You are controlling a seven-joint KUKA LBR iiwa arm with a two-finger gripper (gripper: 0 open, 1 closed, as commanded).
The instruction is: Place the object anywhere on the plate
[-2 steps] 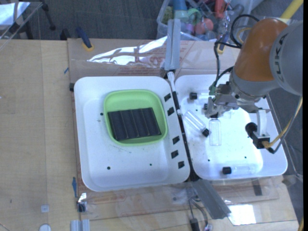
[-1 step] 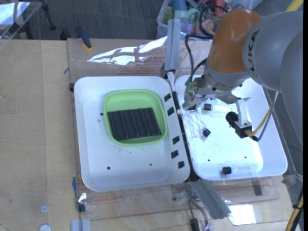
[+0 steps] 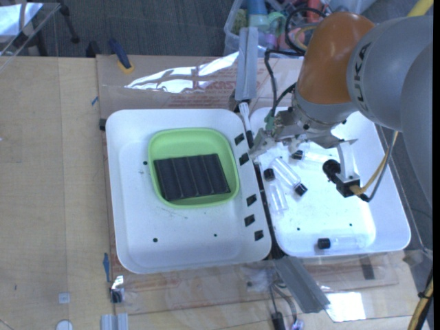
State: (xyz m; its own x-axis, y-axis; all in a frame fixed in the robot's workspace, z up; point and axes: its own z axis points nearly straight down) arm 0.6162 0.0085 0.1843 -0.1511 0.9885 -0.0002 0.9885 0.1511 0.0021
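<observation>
The end effector (image 3: 285, 177) hangs low over the right bin (image 3: 357, 232), near that bin's left wall; its clear fingers with black tips blur against the white floor, so whether they are wide or narrow cannot be told. The arm (image 3: 344, 53) with its orange band rises just behind and to the right of it. Left of the end effector, across the divider between the bins, the green plate (image 3: 159, 146) sits in the left bin (image 3: 137, 246). A dark ribbed block (image 3: 191, 177) lies flat on the plate. Both bins rest on the bench (image 3: 41, 184).
</observation>
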